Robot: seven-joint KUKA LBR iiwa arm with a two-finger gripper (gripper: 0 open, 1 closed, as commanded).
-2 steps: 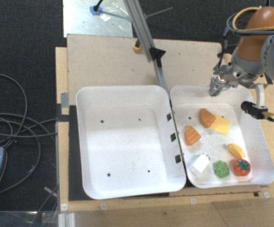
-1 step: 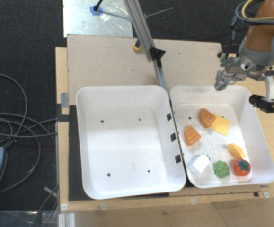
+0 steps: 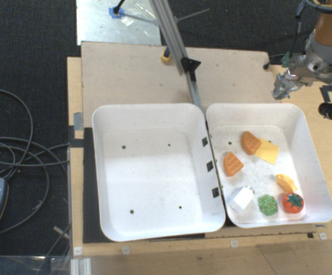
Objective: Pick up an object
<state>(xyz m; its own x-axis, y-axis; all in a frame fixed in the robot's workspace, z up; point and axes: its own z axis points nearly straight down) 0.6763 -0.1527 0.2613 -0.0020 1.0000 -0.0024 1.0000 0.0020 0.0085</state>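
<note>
The right bin [image 3: 306,132] holds several toy foods: a round orange waffle [image 3: 249,142], a yellow cheese wedge [image 3: 268,152], an orange waffle wedge [image 3: 232,164], a small yellow-orange piece [image 3: 286,183], a red tomato [image 3: 293,203], a green broccoli piece [image 3: 268,204] and a white block [image 3: 242,199]. My gripper [image 3: 281,89] hangs above the far right corner of that bin, beyond its back rim and apart from all the objects. Nothing shows between its fingers.
The left bin [image 3: 105,153] lies beside the right one, joined along a black-clipped seam. A slanted metal pole [image 3: 174,36] crosses the bench behind the bins. Cables and a tablet lie on the floor at the left.
</note>
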